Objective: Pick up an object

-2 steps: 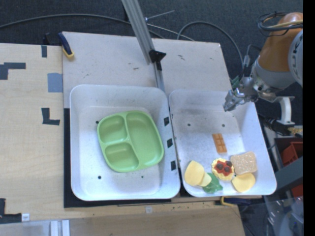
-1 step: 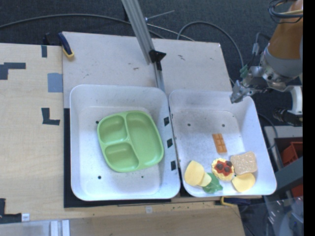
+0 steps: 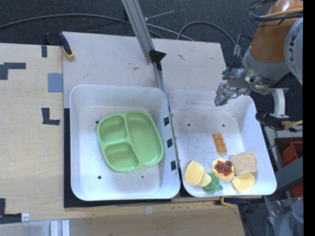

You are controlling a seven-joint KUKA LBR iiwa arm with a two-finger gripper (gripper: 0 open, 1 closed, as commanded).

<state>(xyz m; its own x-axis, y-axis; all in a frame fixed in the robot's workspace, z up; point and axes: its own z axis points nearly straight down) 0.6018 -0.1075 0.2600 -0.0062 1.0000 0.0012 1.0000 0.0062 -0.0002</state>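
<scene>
Your end effector (image 3: 221, 98) hangs over the far edge of the right bin (image 3: 197, 107); can't tell from this angle if it's released or clenched, and nothing's visibly in it. Pickable items sit bunched at the bin's near-right corner, well apart from it: orange wafer (image 3: 219, 142), toast slice (image 3: 244, 162), red-topped piece (image 3: 224, 168), yellow pieces (image 3: 195, 173). Prob. slid there, so walls crowd any grasp. Wafer lies alone, likely easiest. Left bin (image 3: 78, 132) holds a green divided tray (image 3: 130, 141).

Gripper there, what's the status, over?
Gripper high over right bin's far end, nothing between its fingers. Toy food pieces at bin's near end, untouched. Orange wafer lies between, nothing blocking.
</scene>
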